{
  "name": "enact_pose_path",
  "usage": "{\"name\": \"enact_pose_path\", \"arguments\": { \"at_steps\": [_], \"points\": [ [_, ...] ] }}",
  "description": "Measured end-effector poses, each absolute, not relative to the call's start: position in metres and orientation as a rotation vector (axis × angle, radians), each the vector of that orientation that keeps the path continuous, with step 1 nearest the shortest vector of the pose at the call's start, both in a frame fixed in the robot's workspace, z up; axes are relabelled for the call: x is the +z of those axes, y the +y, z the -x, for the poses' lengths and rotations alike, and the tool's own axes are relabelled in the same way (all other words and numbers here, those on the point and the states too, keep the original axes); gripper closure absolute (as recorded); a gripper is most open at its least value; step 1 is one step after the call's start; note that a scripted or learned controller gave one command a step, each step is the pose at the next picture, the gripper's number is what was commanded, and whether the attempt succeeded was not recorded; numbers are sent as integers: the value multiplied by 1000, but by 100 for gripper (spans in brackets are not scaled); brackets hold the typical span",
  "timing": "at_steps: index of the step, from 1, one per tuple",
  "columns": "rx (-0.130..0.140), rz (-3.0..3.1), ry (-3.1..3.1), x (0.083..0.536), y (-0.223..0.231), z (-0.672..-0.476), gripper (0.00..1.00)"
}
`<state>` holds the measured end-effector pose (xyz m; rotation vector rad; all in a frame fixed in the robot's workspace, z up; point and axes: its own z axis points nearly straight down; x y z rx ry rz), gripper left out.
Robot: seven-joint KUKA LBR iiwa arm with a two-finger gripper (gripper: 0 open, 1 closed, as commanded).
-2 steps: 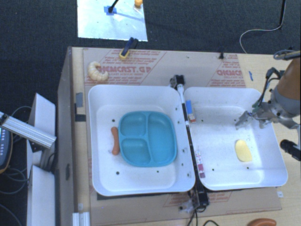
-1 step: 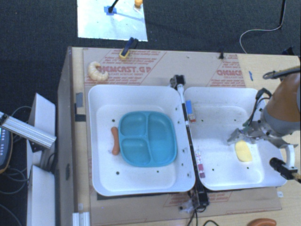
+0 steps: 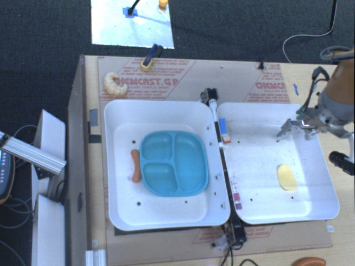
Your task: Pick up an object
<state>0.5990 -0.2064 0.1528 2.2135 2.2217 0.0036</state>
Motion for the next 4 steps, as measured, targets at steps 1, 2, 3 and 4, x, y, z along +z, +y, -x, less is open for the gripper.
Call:
{"name": "enact_pose_path", "arguments": {
  "at_steps": [1,2,3,4],
  "points": [
    [0,-2220,2223,107,-207,-557,0],
    [1,-2220,2222,97,-195,-534,0],
    [0,-2220,2222,84,-207,-509,0],
    [6,-2216,2220,96,-206,-511,100]
  ]
}}
